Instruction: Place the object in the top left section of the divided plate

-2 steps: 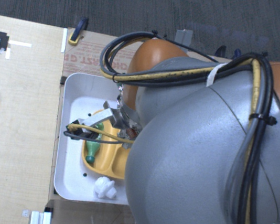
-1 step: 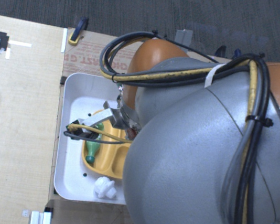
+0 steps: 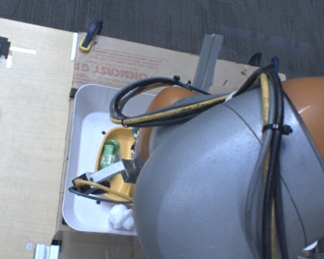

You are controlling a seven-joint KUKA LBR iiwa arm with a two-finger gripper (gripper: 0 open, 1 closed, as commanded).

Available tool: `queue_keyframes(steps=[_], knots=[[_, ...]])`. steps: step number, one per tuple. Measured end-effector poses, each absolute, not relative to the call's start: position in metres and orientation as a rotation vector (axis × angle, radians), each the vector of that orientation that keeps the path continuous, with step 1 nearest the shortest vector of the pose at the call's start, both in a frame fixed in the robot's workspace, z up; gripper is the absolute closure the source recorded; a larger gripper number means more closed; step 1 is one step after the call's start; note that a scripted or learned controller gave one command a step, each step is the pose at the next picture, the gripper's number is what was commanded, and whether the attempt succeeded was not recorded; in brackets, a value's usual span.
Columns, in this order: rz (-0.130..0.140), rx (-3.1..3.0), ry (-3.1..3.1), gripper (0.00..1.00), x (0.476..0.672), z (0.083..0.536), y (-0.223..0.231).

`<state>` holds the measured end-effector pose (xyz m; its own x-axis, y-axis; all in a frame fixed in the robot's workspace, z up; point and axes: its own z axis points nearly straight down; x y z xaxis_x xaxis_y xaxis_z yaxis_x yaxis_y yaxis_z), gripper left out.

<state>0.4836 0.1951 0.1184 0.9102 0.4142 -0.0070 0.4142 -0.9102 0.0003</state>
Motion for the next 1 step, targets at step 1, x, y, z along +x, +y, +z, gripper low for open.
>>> queue_keyframes(steps=[1], knots=[[-0.004, 3.043, 0.768, 0.00, 0.5158, 0.3125, 0.1603]])
